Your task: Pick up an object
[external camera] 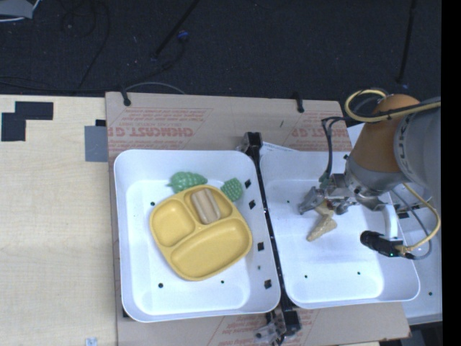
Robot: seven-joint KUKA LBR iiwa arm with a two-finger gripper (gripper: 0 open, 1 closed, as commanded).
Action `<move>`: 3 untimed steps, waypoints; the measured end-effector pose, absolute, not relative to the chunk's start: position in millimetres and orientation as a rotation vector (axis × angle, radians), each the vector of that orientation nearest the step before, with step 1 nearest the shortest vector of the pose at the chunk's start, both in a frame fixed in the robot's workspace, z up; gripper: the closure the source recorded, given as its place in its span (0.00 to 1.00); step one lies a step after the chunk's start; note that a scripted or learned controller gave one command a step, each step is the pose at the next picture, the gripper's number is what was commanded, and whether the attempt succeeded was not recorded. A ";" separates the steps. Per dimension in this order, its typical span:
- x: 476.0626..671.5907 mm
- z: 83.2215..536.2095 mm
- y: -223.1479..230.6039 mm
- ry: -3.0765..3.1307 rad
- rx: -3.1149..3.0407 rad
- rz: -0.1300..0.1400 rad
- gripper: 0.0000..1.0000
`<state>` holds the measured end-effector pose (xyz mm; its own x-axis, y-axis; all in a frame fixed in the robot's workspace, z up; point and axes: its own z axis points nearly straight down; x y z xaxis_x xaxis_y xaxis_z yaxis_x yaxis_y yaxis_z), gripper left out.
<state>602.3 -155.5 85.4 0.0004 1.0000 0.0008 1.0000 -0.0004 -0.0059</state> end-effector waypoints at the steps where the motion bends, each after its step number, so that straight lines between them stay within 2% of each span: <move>1: 602.9 97.5 -156.1 -2.216 -2.222 0.004 1.00; 2: 597.5 142.7 -161.1 -2.218 -2.227 -0.001 1.00; 3: 604.8 196.7 -153.3 -2.226 -2.221 -0.003 1.00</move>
